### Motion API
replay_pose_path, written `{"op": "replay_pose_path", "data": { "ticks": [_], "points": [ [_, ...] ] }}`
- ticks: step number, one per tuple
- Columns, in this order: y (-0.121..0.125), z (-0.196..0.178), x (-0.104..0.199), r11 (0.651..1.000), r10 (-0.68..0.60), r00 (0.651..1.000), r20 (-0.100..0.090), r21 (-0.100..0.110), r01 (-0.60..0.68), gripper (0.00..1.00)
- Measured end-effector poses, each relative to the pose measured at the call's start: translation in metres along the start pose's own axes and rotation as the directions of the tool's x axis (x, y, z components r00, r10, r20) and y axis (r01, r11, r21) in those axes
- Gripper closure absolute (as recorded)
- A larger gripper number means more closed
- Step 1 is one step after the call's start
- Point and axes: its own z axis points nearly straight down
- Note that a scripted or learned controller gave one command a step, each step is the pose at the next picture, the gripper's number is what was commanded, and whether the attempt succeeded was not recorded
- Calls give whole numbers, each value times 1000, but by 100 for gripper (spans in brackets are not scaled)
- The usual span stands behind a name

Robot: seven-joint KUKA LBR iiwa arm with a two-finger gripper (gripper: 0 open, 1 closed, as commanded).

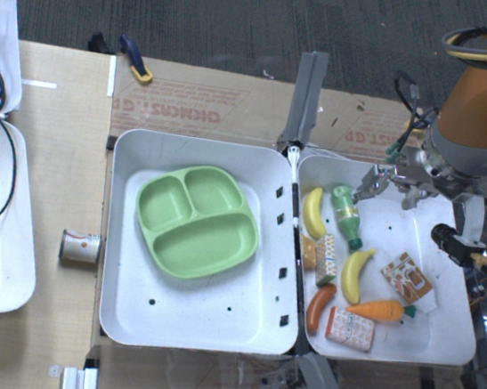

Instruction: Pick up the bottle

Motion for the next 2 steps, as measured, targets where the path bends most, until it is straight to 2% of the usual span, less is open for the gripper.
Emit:
{"op": "replay_pose_path", "data": {
  "ticks": [1, 2],
  "points": [
    [34, 106, -3, 1000, -26, 1000, 1, -2, 26, 0],
    [34, 97, -4, 1000, -25, 1000, 2, -3, 25, 100]
  ]
}}
